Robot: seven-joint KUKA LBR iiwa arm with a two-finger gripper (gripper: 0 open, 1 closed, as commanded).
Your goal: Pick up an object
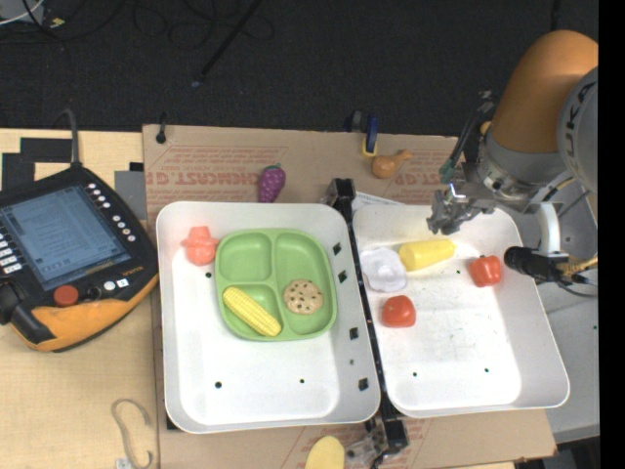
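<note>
My gripper [446, 219] hangs over the back edge of the right bin [488, 379], just above and behind a yellow block [427, 254]. Nothing shows between its fingers. In the same bin lie a white cup-like piece [383, 269], a red tomato [397, 311] and a red pepper [485, 271]. The left bin [254, 389] holds a green divided plate [234, 262] with a corn cob [252, 311] and a cookie [304, 297] in it, and a pink toy [199, 245] beside it.
Behind the bins on the cardboard lie a purple grape bunch [271, 182] and an orange toy [388, 163]. A yellow lemon [325, 452] sits in front of the bins. A teach pendant [68, 252] rests at the left.
</note>
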